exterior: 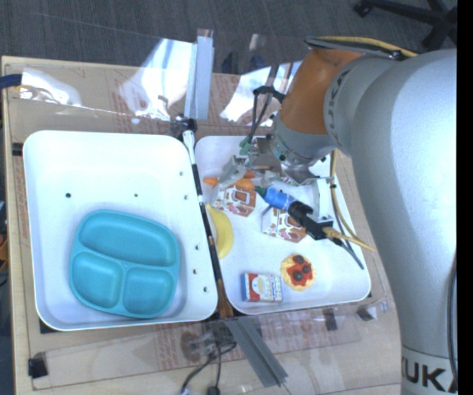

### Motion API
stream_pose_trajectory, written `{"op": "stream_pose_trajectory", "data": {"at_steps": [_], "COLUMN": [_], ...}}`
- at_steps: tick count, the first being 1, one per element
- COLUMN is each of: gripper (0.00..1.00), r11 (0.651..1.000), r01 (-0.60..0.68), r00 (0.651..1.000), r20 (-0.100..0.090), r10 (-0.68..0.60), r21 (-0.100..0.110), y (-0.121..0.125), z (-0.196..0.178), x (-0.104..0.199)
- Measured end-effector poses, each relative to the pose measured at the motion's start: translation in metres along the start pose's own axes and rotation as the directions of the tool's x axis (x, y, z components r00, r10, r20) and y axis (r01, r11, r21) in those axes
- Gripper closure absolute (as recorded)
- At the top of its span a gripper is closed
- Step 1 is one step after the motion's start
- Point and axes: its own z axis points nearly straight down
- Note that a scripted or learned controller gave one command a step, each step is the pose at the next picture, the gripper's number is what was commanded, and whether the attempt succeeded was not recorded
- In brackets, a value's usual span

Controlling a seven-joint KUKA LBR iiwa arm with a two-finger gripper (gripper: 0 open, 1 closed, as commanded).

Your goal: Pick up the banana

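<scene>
Nearest you, at about 6 o'clock in the right bin [356,283], sit a small red-and-white box [261,287] and, just beside it toward 5 o'clock, a round yellow piece with red spots [296,271]. The left bin [47,188] carries a blue divided plate [125,262]. The banana [222,233] lies at 9 o'clock in the right bin, pressed against the wall it shares with the left bin, with its long side running along that wall. It looks like a smooth moulded toy, so expect it to be light, stiff and a little slippery. Take it across the thick middle, not at a tapered end. The wall leaves little room on that side, so a slanted approach from 3 o'clock may serve you better. Farther off, two printed cartons [240,198] lie near the bin's centre. Beyond them, the tool [247,161] hangs at about 11 o'clock, well apart from the banana. You cannot tell from here whether it is apart or together, and nothing shows in it.
</scene>
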Motion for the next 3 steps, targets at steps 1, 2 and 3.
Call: {"op": "stream_pose_trajectory", "data": {"at_steps": [1,2,3], "gripper": [0.0,0.0,1.0], "r11": [0.995,0.993,0.993], "r01": [0.093,0.116,0.122], "r00": [0.996,0.993,0.993], "r20": [0.01,0.001,0.0], "r10": [-0.092,-0.116,-0.122], "r21": [-0.042,-0.005,-0.001], "y": [-0.052,-0.121,-0.121], "z": [0.036,0.053,0.044], "x": [-0.021,-0.006,-0.006]}}
